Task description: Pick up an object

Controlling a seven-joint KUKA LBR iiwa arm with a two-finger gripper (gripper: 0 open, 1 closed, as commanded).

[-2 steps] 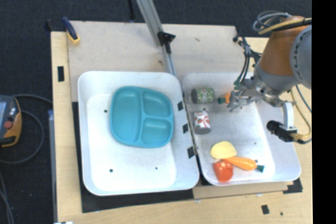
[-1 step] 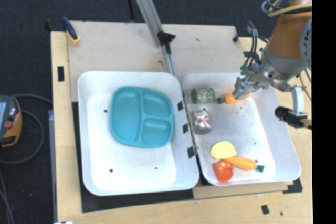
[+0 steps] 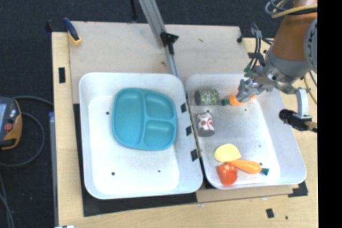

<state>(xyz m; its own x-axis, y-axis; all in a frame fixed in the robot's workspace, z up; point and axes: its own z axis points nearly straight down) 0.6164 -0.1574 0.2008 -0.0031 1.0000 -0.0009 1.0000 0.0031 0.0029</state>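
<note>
Looking down at the right bin (image 3: 278,141), we've got the end effector (image 3: 247,91) low near the back wall, right over a small orange piece (image 3: 233,100), and honestly we can't tell its state or whether it has hold of anything, it's just too small and blurry there. Just beside that piece lies a green can (image 3: 207,96), with a silver-and-red can (image 3: 205,123) a bit nearer the front. Down at the front sit a yellow piece (image 3: 227,152), a carrot (image 3: 247,166) and a red piece (image 3: 227,174), all bunched up. The left bin (image 3: 96,179) holds a teal divided plate (image 3: 145,118). Our guess for doing this well: stay centred on the orange piece, close squarely, then lift straight up so nothing clips the green can or the bin wall.
</note>
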